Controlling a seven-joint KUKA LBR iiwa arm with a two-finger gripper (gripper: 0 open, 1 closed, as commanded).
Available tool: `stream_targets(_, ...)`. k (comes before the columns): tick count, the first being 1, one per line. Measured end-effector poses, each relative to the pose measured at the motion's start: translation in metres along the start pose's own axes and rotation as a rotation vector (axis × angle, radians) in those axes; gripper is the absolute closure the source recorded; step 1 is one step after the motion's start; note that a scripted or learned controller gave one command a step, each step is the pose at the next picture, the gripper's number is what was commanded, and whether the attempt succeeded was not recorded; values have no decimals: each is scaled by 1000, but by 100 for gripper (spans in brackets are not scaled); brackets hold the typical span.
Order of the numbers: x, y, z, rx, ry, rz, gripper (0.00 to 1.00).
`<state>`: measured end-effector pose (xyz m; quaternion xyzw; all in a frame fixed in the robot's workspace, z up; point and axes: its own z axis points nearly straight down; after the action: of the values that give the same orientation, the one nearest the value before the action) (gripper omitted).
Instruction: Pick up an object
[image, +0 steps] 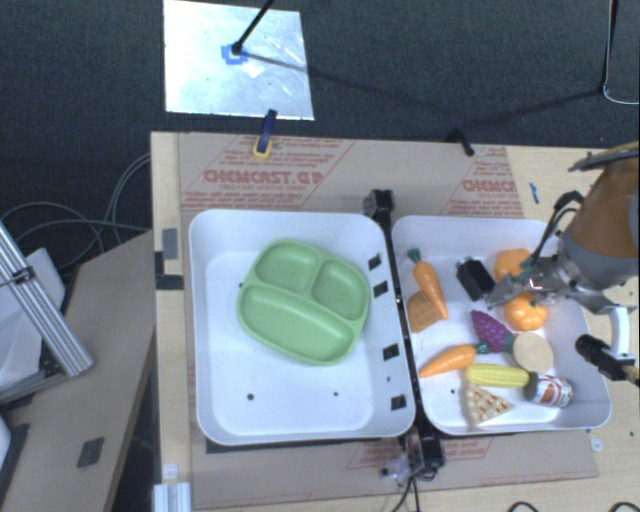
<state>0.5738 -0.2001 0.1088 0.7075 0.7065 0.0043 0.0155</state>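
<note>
Fingers aside, since I cannot tell from this slanted view whether they are apart or together, I am reading the end effector (520, 285) as hanging low over the right bin (600, 405), near its far right part. It is sitting among the toy food, just beside an orange fruit (527, 313) and another orange piece (511, 262) behind it, with a black block (474, 277) to its left. Nothing is visibly held.

I am judging the fruit to be the likeliest target, so I am wanting a straight descent centred on it, not a slanted one that would nudge it into the purple grapes (491, 328) or the pale round piece (533, 352) touching it from below. Round shapes are prone to squirting out, so closing slowly and low on the fruit seems wise.

Further out, two carrots (428, 284), a corn cob (497, 376), a waffle slice (487, 405) and a small can (549, 390) are crowding the same bin. The left bin (215, 400) is carrying a green divided plate (303, 299). Both are resting on the worktop (300, 175).
</note>
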Motion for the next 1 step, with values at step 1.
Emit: stream_targets(1, -1, 3, -12, -8, -4, -1, 100)
